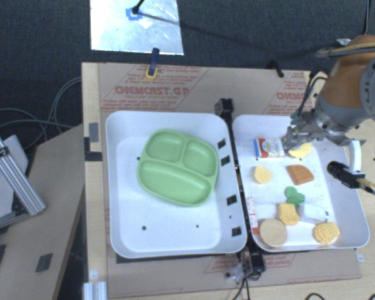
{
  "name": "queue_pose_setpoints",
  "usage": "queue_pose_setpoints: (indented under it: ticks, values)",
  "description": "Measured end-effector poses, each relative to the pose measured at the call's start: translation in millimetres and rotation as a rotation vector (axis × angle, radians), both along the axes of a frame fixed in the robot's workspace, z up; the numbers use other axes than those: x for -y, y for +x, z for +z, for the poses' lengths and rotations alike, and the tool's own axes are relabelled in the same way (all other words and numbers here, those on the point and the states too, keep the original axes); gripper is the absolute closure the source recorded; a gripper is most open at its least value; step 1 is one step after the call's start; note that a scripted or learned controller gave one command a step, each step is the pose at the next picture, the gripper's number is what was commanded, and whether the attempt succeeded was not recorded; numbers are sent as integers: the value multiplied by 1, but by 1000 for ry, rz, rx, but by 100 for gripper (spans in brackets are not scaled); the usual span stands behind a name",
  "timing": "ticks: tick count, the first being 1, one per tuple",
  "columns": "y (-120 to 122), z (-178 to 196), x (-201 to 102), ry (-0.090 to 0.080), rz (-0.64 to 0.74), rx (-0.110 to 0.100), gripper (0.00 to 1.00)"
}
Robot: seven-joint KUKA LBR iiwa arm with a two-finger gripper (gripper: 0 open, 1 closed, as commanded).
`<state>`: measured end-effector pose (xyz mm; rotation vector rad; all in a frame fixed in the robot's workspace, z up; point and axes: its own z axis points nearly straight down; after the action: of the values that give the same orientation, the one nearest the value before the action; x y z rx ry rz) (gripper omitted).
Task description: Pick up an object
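Note:
The right bin holds several small food toys. My gripper hangs low over the bin's far part, right above a pale yellow piece and seemingly touching it. Just to its left lies a red, white and blue carton. Nearer the front lie a yellow lump, an orange-brown slice, a green broccoli-like piece, a yellow block, a round tan cookie and a yellow waffle-like piece. The grey arm comes in from the upper right.
The left bin holds a green divided plate. A black divider with clips runs between the bins. A black part juts over the right bin's right side. Cardboard lies under both bins.

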<state>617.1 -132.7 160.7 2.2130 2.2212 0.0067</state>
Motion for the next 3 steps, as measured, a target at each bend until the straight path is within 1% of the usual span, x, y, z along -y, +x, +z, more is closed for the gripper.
queue_pose_setpoints:
  ticks: [1, 2, 3]
  values:
    - [-1, 55, -10, 0, 2, -1, 100]
    - [0, 65, -10, 1, 1, -3, 100]
    - [8, 68, -57, 2, 5, -4, 100]
